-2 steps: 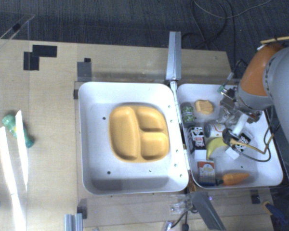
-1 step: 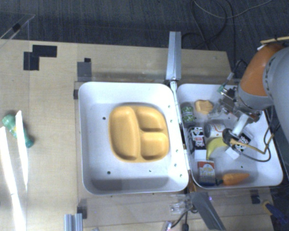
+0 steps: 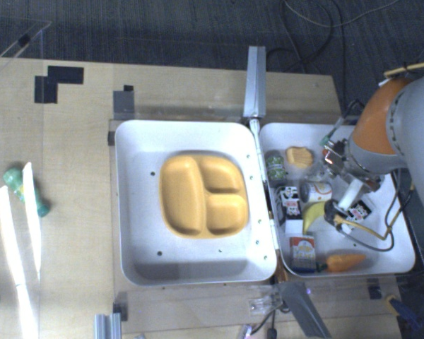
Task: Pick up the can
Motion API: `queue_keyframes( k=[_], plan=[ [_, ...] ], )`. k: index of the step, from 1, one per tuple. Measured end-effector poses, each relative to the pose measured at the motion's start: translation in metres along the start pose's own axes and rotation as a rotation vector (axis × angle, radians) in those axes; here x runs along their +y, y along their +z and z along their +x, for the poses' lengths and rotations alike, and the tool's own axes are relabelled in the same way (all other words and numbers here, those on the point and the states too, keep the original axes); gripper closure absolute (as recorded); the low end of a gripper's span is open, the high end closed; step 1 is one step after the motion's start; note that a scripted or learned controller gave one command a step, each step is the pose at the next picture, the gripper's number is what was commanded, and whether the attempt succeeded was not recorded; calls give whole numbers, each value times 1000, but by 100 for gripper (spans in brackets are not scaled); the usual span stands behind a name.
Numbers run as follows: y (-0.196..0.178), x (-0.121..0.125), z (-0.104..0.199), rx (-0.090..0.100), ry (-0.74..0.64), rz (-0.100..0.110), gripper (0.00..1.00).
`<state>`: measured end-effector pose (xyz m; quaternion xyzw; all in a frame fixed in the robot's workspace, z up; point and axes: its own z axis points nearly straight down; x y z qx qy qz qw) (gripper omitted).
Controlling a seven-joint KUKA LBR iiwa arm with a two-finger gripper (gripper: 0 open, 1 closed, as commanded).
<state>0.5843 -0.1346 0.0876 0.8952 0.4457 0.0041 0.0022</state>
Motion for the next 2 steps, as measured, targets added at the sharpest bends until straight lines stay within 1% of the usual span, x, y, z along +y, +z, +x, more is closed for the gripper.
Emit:
queue_keyframes(
  k=[1, 2],
  plan=[
    [-96, -63, 45, -4, -89, 8, 0],
    [-47, -19, -27, -3, -46, 2, 0]
  ],
)
